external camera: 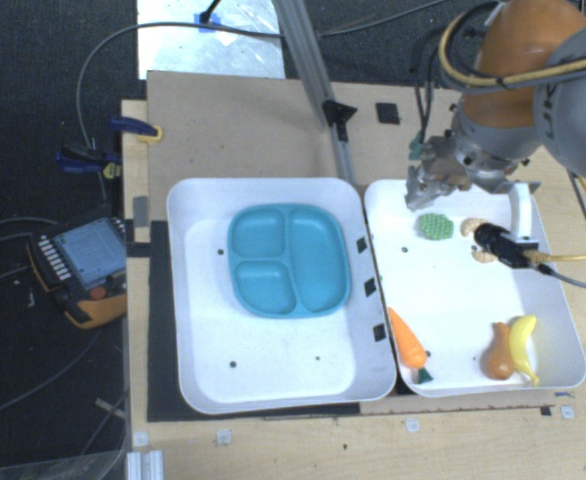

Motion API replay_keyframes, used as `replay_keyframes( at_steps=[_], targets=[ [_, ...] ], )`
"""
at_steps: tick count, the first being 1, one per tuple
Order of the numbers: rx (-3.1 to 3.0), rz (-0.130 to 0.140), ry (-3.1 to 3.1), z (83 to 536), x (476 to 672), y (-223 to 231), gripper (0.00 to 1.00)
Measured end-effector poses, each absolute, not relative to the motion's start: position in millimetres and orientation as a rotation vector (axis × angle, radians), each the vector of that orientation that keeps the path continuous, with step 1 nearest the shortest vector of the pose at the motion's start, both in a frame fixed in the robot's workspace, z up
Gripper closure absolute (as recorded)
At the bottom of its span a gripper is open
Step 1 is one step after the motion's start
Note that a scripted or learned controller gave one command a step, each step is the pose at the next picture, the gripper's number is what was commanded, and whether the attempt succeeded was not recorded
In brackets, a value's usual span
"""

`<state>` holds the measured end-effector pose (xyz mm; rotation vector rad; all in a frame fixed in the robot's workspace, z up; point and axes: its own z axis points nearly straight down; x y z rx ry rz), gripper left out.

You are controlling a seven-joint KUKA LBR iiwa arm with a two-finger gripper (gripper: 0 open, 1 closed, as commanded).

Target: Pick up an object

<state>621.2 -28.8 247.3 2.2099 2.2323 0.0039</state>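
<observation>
left bin [201, 353] holds a blue tray [288, 258], right bin [458, 303] carrot [406, 336], banana [523, 346], green ball [435, 227]; claw [423, 194] state unclear.

Grey arm [578, 118] with orange band [528, 38], cables looping round it.
The arm's shell is looking smooth matte grey, rounding into a glossy, dome-shaped orange band above the wrist. A yellow cable [445, 48] is curling over the orange part alongside thinner dark cables [423, 78]. The hand [425, 190] is showing as a small blocky grey-metal piece, its details blurring too much to read.
</observation>
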Motion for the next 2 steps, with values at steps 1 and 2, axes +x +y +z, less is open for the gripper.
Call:
replay_keyframes(
  at_steps=[1,2],
  targets=[
    [2.21,0.004,2.233,253,611.0,21,1.0],
    [2.21,0.004,2.235,255,602.4,76,1.0]
  ],
)
